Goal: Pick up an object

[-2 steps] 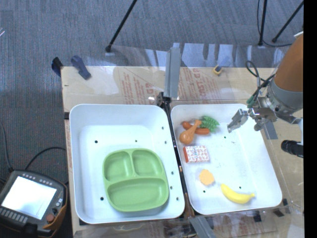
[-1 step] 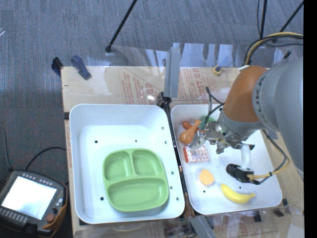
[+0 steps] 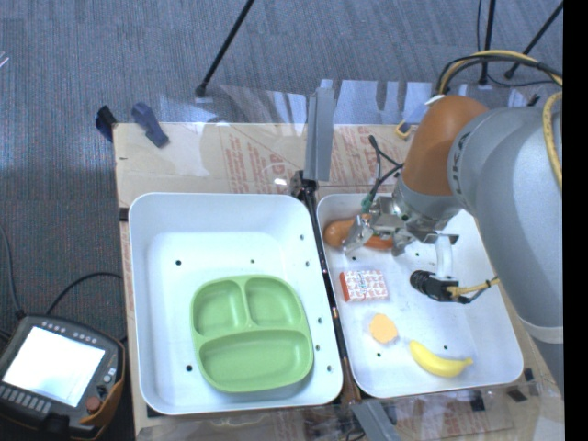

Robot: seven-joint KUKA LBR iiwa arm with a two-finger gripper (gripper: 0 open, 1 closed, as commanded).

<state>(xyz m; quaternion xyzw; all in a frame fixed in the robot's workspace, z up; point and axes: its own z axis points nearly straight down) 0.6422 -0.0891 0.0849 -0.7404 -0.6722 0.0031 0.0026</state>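
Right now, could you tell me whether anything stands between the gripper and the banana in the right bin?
Nothing stands in the way: the gripper is at the bin's far end, the banana near its front edge, and the red packet and orange piece lie left of that line.

A single camera hangs fixed above the desk (image 3: 184, 159) and looks down at a slant, so the far edge sits toward the top and grey carpet (image 3: 138, 44) shows beyond it. It stands far enough back to take in both the left bin (image 3: 147, 246) and the right bin (image 3: 487, 329) whole. The arm (image 3: 496, 182) comes in from the right side, large and close to the lens.
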